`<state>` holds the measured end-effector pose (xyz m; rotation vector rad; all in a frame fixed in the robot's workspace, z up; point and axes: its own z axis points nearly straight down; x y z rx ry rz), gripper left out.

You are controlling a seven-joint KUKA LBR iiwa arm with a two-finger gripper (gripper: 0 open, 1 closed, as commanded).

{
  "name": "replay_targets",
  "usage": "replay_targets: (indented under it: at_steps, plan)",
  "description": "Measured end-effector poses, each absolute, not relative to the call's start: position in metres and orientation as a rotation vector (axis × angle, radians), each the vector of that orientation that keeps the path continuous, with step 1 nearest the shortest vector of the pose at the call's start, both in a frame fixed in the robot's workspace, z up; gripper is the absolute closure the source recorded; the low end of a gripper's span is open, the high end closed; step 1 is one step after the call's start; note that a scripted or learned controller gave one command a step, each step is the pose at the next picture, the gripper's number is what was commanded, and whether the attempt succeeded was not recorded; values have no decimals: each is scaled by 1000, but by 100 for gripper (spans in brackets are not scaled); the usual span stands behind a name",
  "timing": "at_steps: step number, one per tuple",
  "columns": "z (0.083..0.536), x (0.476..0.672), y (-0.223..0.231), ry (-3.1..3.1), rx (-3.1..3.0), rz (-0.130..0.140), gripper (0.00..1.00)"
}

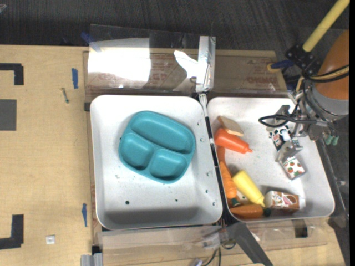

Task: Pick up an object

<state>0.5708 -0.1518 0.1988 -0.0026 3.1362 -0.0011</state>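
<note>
The right bin (324, 204) holds several toy foods. An orange bottle (233, 142) lies near its left wall, with a tan block (229, 124) just behind it. A carrot (228, 183), a yellow bottle (248, 187) and a small brown and white carton (284, 200) lie along the front. A small white packet with red print (294, 168) rests at the right. My gripper (287, 140) hangs low over the bin, just above and behind that packet, with black cables around it. I see nothing held in it.
The left bin (105, 193) holds a teal divided plate (157, 145). A clear plastic sheet (150, 65) stands behind the bins. The grey arm with its orange band (333, 65) comes in from the upper right.
</note>
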Motion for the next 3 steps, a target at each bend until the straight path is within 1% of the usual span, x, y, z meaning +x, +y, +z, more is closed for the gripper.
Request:
replay_targets:
  at_steps: [1, 2, 3]
  plan:
    - [102, 538, -215, 3137, 199, 1, 0]
    - [92, 504, -224, 3110, -47, -14, 0]
    - [102, 504, -222, 3113, -53, -14, 100]
